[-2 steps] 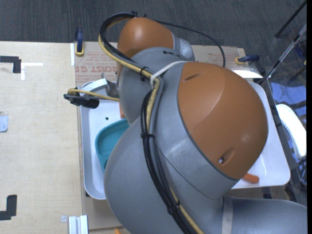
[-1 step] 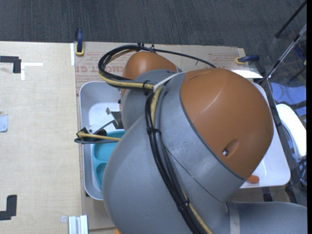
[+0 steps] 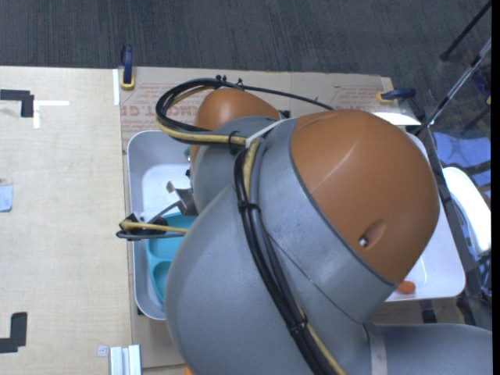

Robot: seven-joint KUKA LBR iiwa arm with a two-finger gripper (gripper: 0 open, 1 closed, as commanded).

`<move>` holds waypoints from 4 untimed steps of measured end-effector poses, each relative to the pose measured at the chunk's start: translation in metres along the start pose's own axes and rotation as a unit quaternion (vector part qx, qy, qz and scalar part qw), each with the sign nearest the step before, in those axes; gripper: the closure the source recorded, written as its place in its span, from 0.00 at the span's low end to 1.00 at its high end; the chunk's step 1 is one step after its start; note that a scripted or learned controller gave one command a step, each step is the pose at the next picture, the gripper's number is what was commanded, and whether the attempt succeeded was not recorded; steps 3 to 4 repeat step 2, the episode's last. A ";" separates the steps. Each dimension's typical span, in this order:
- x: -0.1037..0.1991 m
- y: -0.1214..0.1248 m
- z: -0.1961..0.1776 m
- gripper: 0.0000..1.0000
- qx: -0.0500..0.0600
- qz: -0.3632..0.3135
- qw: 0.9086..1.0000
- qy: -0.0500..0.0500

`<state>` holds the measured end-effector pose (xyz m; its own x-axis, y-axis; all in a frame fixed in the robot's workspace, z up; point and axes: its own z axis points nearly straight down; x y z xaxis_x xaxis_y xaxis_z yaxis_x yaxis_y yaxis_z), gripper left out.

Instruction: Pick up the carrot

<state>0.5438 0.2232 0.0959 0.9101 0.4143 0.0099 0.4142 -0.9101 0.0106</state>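
Arm (image 3: pixel 312 241) fills most of the frame — big grey body with orange caps, black cable looped over the top. It reaches over the left bin (image 3: pixel 148 158). The pincer (image 3: pixel 183 198) shows partly as metal bits by the arm's left edge, low in that bin; cannot tell how it is set, and nothing can be seen held in it.

Carrot: likely the small orange bit (image 3: pixel 405 287) peeking out at the lower front of the right bin (image 3: pixel 445 276), just under the arm's elbow. Mostly hidden, so that ID is a guess. If right, it lies well apart from the pincer — other bin entirely.

Also in the left bin: a teal-blue object (image 3: pixel 164 256) under the arm, shape unclear. Clamps (image 3: pixel 126 67) on the cardboard at the back of the worktop (image 3: pixel 62 233).

Step in hand, judged: reach not yet on target. To do it well: lift clear of the left bin wall first, cross to the right bin, come down straight over the orange piece, and close across its narrow side. It sits close to the front wall, so watch for the wall blocking one side of the grasp.
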 end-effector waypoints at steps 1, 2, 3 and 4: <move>-0.034 -0.015 -0.015 0.00 -0.023 0.014 0.999 0.045; -0.087 0.038 -0.121 0.00 0.005 0.029 1.000 -0.007; -0.087 0.038 -0.121 0.00 0.005 0.029 1.000 -0.007; -0.087 0.038 -0.121 0.00 0.005 0.029 1.000 -0.007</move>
